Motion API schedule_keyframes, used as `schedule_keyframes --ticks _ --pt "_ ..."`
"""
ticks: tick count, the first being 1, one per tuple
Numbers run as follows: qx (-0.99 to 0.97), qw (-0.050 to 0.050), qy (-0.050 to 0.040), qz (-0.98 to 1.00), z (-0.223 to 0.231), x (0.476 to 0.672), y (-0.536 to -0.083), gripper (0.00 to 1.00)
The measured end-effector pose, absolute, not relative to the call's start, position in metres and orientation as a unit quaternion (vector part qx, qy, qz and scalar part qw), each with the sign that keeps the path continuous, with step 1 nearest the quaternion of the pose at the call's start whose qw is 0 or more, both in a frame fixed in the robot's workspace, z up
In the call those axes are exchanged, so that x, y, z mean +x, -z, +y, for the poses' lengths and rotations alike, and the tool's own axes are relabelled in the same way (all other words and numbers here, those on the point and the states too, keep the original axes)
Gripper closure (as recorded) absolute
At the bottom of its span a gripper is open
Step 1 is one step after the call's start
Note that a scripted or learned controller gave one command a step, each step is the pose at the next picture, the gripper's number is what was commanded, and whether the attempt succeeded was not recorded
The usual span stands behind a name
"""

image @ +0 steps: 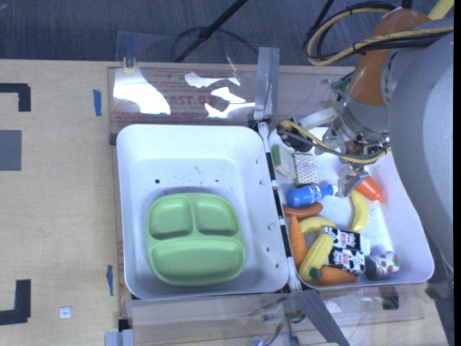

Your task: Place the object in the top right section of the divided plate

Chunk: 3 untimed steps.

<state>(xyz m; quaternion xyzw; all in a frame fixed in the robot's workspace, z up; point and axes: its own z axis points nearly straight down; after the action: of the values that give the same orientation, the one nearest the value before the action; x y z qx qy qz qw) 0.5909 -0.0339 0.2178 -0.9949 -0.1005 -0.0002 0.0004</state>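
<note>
Where toys crowd: two bananas [359,210].

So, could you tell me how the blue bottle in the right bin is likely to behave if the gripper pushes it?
The blue bottle lies on its side, so its round body would probably roll when nudged. It looks like smooth plastic, likely light and a bit slippery. The carrot touching it below may block rolling that way.

Grey arm [425,121], orange band [378,56], yellow-black cables [360,31].

One fixed camera looks down at a slant on both bins [137,157], arm entering from right
</note>
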Motion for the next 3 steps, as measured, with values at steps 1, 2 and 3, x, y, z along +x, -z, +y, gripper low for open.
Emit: schedule_keyframes --ticks 1,2,3 --pt "-0.995 0.000 0.0002 -0.100 -0.035 0.591 -0.218 0.00" --pt "-0.995 0.000 -0.0005 -0.100 -0.069 0.604 -0.212 0.00" --pt "-0.995 0.000 -0.0001 -0.100 -0.064 0.607 -0.231 0.00"
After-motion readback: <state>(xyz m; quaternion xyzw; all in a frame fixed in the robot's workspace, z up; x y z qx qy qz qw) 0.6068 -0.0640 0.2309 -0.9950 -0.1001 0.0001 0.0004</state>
